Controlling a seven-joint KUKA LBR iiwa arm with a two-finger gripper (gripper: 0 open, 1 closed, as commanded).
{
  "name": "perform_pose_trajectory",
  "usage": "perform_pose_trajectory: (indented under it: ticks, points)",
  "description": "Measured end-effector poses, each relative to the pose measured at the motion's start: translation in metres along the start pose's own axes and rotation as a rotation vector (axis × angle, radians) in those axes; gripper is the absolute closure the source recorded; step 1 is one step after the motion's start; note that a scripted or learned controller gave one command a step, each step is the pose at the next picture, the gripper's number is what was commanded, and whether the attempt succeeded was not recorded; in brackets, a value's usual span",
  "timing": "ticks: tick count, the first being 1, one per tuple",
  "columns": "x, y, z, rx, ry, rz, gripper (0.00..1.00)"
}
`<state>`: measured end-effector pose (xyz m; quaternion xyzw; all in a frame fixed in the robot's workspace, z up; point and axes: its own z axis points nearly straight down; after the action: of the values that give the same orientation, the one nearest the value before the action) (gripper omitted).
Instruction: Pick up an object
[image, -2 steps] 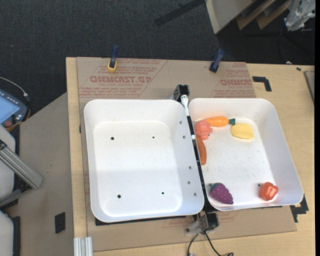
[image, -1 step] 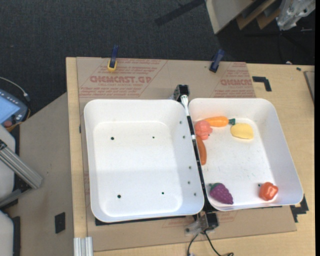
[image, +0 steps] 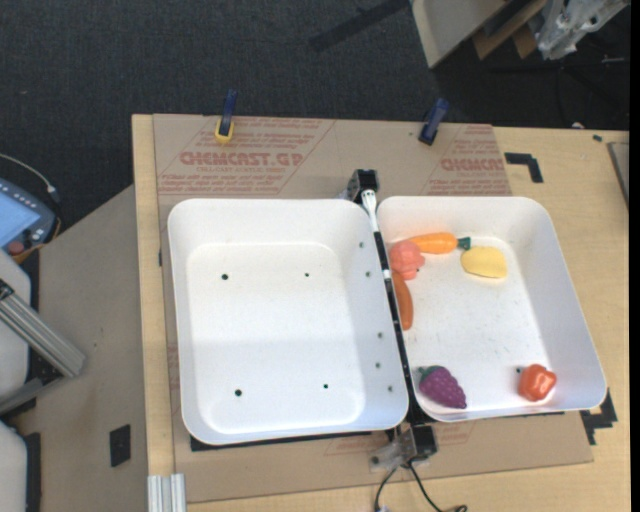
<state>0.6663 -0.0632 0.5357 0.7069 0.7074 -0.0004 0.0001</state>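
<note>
Toys gathered in the right bin (image: 560, 290), hand at the frame's upper right.

Part of the hand (image: 570, 25) is seen at the top right edge, well apart from the bins; its state cannot be told. Two bins are counted. Six toys are counted: one carrot (image: 434, 242), one lemon (image: 484, 262), one pink piece (image: 406, 258), one orange stick (image: 403, 303), one grape bunch (image: 442, 386), one red pepper (image: 537, 382). The left bin (image: 270, 320) lies beside them on the bench (image: 90, 300).

In your right bin (image: 560, 262): carrot (image: 433, 242) and lemon (image: 484, 263) at twelve o'clock, grapes (image: 442, 387) and red pepper (image: 537, 383) at six.
</note>
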Motion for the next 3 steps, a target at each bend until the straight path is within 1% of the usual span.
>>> perform_pose_trajectory:
  ticks: [1,2,3]
  points:
    - [0.011,0.0,0.01,0.0,0.0,0.001,1.0]
    - [0.033,0.0,0.0,-0.005,0.0,-0.001,1.0]
    - [0.04,0.0,0.0,-0.004,0.0,0.001,1.0]
